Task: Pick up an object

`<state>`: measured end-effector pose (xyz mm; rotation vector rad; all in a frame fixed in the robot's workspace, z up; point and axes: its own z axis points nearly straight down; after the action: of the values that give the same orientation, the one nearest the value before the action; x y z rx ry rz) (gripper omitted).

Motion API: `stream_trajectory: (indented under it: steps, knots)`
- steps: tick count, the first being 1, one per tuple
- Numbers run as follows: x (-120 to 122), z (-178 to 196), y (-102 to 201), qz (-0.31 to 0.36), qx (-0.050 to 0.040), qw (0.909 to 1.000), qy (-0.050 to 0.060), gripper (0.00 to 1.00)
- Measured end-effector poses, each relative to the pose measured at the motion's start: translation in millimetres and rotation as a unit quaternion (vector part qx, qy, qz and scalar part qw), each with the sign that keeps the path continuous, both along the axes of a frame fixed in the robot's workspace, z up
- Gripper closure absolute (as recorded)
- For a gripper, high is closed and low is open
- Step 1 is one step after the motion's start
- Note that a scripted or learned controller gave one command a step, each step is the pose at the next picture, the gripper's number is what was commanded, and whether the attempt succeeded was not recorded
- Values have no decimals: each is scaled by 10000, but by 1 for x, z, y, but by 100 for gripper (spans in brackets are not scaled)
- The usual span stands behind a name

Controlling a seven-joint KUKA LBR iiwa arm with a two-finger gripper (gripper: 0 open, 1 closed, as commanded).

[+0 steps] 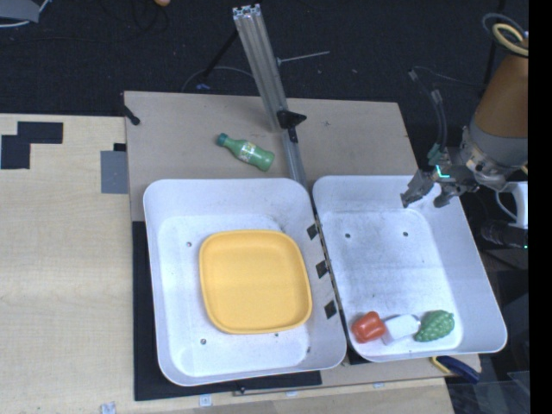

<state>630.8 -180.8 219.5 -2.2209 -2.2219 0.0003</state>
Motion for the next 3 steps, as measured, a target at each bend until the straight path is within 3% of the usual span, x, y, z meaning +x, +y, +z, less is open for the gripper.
stream_trajectory:
  steps: [1, 3]
  knots:
    - [0, 0, 0, 0, 0, 10000, 0, 0]
    - [1, -89, -2, 7, 5, 10000, 19, 0]
